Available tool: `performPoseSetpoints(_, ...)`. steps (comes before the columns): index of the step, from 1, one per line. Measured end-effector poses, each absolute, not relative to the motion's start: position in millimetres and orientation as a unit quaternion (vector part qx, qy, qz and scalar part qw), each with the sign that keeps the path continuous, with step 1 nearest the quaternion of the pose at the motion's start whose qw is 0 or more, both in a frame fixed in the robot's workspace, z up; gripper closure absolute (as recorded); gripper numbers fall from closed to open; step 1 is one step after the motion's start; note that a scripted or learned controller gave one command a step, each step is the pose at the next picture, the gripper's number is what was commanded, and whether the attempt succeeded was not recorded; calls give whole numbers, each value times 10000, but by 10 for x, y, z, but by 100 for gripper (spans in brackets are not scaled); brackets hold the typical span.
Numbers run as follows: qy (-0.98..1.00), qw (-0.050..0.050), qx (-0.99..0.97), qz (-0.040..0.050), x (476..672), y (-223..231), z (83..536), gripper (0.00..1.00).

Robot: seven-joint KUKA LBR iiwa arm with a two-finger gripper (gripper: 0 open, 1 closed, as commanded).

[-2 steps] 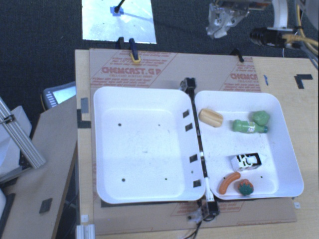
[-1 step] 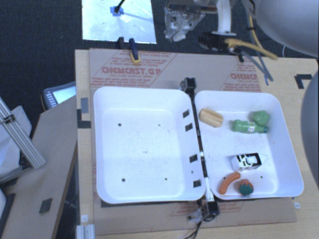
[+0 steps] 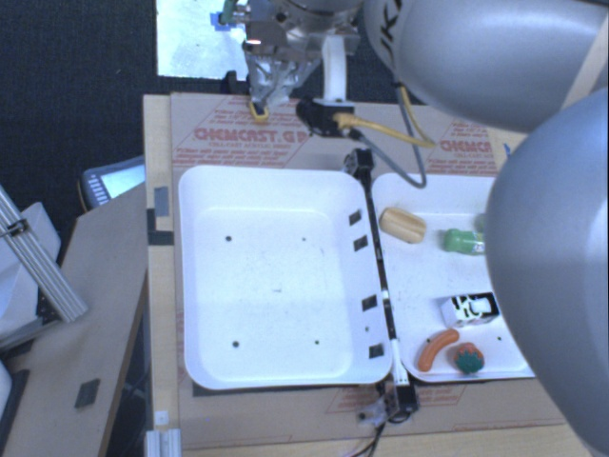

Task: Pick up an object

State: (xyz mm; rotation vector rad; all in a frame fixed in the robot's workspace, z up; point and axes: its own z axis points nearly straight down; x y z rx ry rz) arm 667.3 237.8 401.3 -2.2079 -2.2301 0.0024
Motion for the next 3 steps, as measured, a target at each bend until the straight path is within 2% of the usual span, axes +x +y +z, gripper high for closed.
performPoseSetpoints(1, -7070, 7, -7072, 9, 6262, 2031, 3906, 100)
performPoseSetpoints(2, -7092, -19, -7050, -34, 6699, 2317, 4230, 100)
performPoseSetpoints(3, -7095, -35, -7046, -73, 6675, 2347, 5439, 100)
